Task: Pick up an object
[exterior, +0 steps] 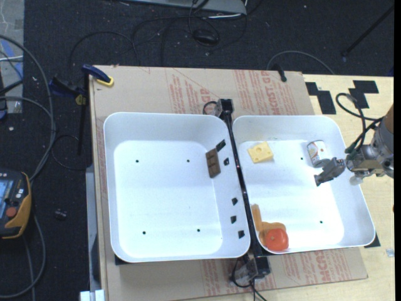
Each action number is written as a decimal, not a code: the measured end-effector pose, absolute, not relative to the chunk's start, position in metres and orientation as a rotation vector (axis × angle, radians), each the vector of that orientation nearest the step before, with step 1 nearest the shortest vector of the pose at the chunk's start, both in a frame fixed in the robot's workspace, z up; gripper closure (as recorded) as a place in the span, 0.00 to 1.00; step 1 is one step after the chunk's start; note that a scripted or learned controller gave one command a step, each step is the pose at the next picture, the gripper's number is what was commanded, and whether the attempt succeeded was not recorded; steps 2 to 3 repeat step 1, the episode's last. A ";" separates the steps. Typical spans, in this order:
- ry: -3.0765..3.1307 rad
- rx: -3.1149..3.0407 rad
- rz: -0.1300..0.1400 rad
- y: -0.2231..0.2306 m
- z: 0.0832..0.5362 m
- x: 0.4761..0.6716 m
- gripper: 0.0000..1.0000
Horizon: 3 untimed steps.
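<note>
Two shallow white bins sit side by side on a brown cardboard-covered bench (188,93), meeting at a dark central divider. Left bin (125,130): one object, a brown chocolate-bar piece (213,163), lying against the right wall, tilted up the slope of that wall, near the upper half of the bin. Right bin (351,224): three groups of objects. Yellow cheese wedge with holes (260,152) lies flat on the floor in the upper left part, near the divider but not touching it. Small can with a white and red label (316,150) lies on its side in the upper right part, well apart from the cheese. Red tomato (275,238) rests in the lower left corner, touching an orange piece (264,224) that runs up along the divider wall; exact shape of that orange piece is hard to make out. Gripper (327,171) reaches in over the right rim of the right bin, fingers pointing left, positioned just below and beside the can. Fingers look slightly parted, a narrow gap, with nothing between them; no contact with the can can be confirmed. Arm wrist and cabling visible at the right edge of the bench. Blue and yellow clamp (97,75) at the bench's upper left corner.
</note>
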<state>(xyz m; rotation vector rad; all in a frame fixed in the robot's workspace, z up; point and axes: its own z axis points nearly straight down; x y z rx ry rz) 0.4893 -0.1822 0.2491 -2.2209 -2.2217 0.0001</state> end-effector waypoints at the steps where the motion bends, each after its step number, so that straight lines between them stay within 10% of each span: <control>1: -2.219 -2.223 0.001 -0.214 0.229 0.495 0.00; 3: -2.219 -2.223 0.001 -0.214 0.229 0.495 0.00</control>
